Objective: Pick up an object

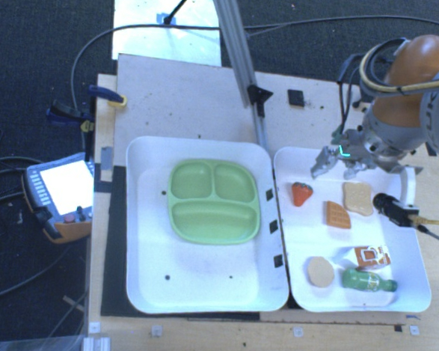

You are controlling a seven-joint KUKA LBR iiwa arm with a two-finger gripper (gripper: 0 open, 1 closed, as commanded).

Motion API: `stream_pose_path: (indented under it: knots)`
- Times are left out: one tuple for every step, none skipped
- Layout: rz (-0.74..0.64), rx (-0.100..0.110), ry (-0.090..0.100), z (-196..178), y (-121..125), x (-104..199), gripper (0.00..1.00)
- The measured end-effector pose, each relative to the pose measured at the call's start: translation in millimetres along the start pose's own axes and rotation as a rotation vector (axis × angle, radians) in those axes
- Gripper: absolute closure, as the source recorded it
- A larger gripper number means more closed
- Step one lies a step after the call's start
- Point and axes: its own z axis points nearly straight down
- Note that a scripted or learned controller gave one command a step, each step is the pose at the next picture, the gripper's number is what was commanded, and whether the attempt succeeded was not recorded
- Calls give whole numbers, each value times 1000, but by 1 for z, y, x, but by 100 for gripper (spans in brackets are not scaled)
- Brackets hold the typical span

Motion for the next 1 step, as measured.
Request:
stream_pose_path:
  knots:
    - [0, -3, 0, -1, 1, 0, 0]
